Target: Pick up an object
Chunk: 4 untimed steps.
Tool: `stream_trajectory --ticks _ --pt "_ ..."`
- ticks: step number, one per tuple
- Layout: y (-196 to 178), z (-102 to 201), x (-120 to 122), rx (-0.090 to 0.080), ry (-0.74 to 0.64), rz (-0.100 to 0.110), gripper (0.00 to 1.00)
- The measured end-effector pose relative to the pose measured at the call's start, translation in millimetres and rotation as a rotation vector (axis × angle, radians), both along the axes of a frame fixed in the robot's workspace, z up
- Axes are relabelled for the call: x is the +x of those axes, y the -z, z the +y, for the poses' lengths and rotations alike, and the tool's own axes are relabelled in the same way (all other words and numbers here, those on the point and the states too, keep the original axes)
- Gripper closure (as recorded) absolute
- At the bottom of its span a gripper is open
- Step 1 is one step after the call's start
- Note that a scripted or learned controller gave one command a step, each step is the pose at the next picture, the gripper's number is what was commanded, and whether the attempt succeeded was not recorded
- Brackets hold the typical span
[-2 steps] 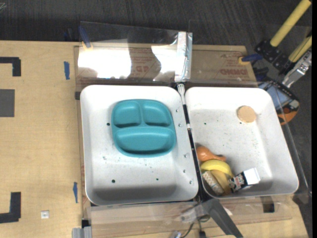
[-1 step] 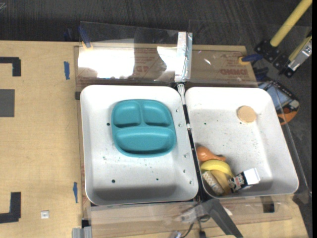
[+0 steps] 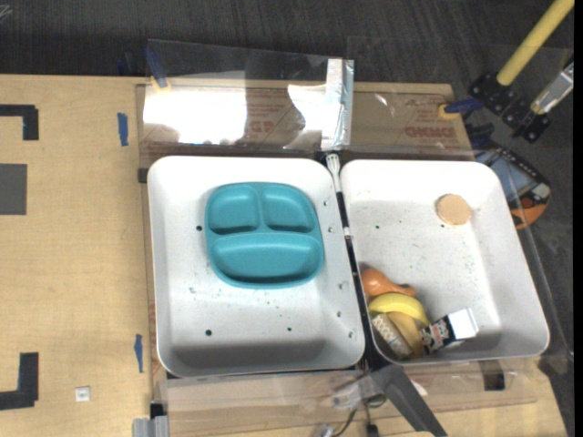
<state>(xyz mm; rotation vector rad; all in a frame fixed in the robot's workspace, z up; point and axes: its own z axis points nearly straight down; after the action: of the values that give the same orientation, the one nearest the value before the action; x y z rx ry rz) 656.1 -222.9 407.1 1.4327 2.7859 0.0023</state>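
Divided plate [image 3: 264,233] in left bin [image 3: 173,271] — disc [image 3: 454,209] behind cluttered items [image 3: 410,321], right bin [image 3: 510,271].

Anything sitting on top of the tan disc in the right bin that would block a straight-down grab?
Nothing visible does. The tan disc lies alone on bare floor near the far corner of the right bin, apart from the pile of a banana, an orange item and a small box at the near-left corner.

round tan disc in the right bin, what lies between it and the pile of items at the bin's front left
In the camera view, bare speckled white bin floor separates the round tan disc from the pile.
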Motion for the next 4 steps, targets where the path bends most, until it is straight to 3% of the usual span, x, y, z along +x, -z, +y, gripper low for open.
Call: stream_trajectory --ticks 1,2,3,4 --pt "88 -1 -59 0.002 -0.099 0.009 1.0" --pt "33 1 6 0.001 0.011 0.0 1.0" --pt "134 1 -25 0.004 0.008 0.014 1.0" --pt "64 0 12 -0.001 -0.024 -0.003 1.0"
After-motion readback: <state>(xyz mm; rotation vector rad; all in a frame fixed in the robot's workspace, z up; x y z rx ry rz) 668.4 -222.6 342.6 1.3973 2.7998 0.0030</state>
